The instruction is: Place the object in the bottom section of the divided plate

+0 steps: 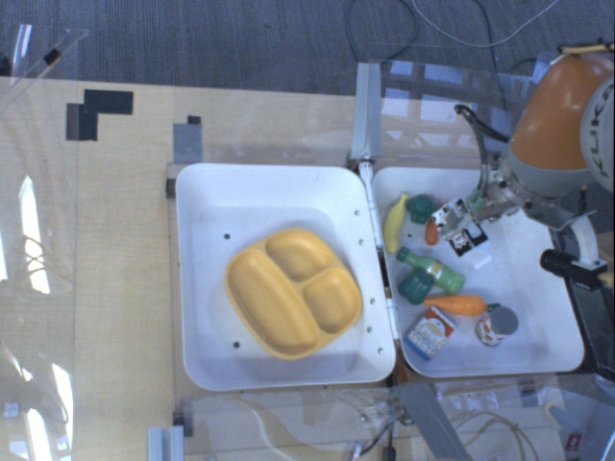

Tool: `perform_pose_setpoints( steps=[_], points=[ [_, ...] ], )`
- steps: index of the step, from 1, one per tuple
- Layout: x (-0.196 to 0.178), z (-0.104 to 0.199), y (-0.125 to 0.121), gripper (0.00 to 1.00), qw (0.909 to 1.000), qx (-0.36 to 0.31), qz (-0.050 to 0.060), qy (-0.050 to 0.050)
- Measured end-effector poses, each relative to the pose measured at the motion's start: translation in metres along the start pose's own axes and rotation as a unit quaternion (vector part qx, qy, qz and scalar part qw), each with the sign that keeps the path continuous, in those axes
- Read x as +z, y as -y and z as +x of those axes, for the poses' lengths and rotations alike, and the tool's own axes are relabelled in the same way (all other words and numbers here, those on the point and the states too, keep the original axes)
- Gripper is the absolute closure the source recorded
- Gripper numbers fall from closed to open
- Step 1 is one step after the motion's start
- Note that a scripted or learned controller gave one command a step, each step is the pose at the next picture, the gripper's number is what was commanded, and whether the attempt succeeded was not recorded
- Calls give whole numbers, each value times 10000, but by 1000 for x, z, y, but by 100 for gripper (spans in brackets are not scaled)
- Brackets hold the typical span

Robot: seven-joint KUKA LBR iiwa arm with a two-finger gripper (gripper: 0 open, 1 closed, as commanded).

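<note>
Plastic, yellow and glossy, formed the divided plate [293, 291], which lay askew in the left bin [207, 209], low ridges parting one long compartment from two small ones. No object lay in it yet; the candidates were all in the right bin [538, 286], well apart from the plate. The gripper [450, 221] hung low over that bin's far left corner, and whether it was spread or closed could not be told, nor whether it held anything. Just beside it sat a small orange-red piece [432, 234] and a green lump [420, 206], with a curved banana [395, 221] against the wall. Nearer lay a smooth green bottle [432, 275], a tapered carrot [456, 305], a boxy carton [430, 334] and a round can [497, 325]. Such crowding probably risked snagging the wrong thing or nudging a neighbour. Rounded, slick shapes would likely slip from a pinch. With the plate rotated, a release could well land in the wrong compartment or roll across a ridge.
</note>
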State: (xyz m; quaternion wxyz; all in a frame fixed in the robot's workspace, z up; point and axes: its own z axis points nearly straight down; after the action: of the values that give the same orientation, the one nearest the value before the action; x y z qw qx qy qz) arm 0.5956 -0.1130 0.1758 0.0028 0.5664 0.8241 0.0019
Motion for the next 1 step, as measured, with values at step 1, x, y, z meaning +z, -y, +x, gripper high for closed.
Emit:
perform_pose_setpoints(
  steps=[1],
  points=[
    [-10,85,5,100,9999,-154,6,-5]
  ],
)
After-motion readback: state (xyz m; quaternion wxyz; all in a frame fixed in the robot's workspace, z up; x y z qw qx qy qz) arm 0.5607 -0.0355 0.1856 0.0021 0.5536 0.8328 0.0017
